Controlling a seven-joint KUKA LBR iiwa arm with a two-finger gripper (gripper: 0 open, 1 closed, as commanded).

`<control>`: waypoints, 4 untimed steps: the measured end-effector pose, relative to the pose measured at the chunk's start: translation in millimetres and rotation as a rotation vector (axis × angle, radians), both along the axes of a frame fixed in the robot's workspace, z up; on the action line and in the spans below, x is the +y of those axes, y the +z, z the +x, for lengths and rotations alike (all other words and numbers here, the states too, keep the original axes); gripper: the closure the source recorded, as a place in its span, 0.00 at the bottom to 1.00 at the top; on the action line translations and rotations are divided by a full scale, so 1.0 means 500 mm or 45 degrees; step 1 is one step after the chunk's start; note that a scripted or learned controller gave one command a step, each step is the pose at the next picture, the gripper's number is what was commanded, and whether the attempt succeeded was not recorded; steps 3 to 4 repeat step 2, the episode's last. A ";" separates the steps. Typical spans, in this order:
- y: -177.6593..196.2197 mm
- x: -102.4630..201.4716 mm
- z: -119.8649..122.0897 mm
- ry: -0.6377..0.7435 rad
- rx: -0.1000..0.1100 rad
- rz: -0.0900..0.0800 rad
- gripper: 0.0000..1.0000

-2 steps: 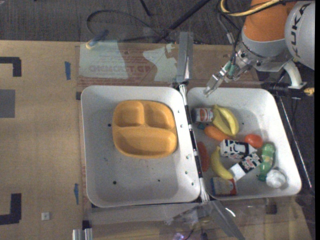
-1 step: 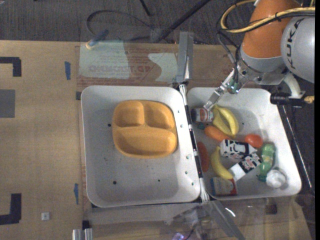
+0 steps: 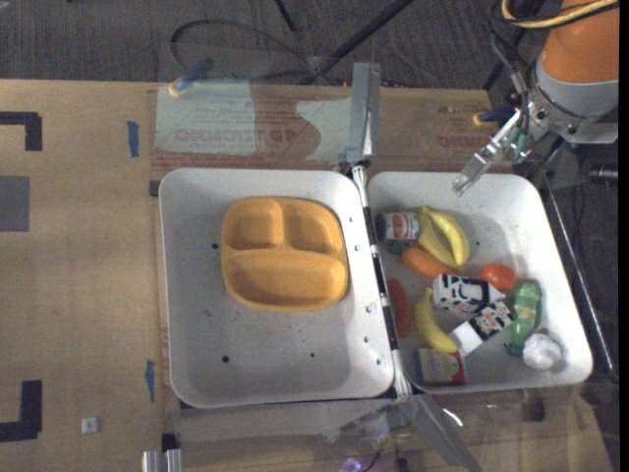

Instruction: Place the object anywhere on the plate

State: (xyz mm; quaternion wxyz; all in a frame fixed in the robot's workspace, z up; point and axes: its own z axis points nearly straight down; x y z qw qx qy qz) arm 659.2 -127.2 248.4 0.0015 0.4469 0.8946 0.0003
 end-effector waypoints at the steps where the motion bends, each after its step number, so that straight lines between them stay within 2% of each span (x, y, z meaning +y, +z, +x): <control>1: -0.002 0.000 0.000 0.000 0.002 0.001 0.00; 2: -0.014 0.078 -0.004 0.121 0.008 0.003 0.00; 4: -0.014 0.078 -0.004 0.121 0.008 0.003 0.00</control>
